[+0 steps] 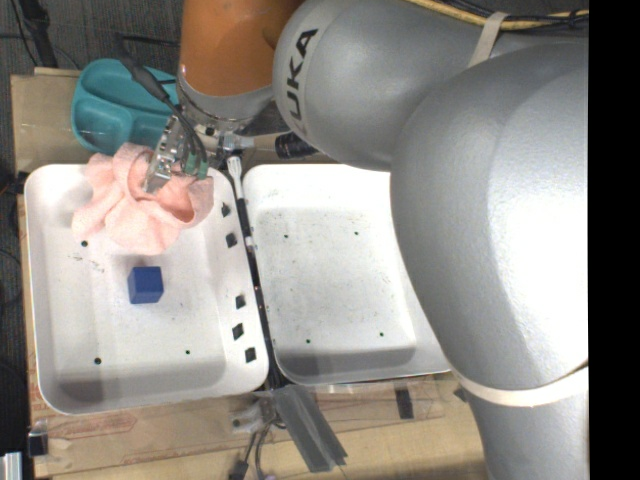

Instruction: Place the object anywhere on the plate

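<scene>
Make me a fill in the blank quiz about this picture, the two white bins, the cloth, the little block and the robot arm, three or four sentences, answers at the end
1. The small block lying in the left bin is ____ in colour.
2. The pink cloth lies bunched in the ____ bin.
3. The gripper hangs over the ____, not over the block.
4. The band on the arm just above the gripper is ____.

Answers: blue; left; cloth; orange
</scene>
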### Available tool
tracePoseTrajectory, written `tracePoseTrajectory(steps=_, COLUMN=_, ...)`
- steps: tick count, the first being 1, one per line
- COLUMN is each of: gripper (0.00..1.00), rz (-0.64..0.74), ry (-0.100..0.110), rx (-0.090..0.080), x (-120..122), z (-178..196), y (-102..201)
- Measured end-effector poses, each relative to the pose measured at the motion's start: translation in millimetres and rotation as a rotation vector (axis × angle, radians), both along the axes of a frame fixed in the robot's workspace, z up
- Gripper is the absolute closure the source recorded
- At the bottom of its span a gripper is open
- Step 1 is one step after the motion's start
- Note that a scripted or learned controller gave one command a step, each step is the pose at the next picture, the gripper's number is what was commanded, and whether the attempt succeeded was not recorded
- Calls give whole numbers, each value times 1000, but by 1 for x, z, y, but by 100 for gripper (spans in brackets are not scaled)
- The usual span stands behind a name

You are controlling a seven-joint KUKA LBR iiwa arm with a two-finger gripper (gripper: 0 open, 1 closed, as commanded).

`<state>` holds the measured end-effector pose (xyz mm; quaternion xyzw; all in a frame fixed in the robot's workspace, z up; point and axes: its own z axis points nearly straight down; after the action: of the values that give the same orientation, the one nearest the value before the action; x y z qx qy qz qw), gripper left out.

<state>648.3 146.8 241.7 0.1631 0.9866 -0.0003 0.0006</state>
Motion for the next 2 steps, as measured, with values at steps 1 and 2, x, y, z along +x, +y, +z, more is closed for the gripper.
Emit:
tracePoseTrajectory(steps=1, gripper=100, rz=217, ry=1, rx=0, x=-93, z=30, y=4)
tracePoseTrajectory(steps=2, gripper=100, rz=247, ry=4, rx=-1, x=-172, z=-23, y=59)
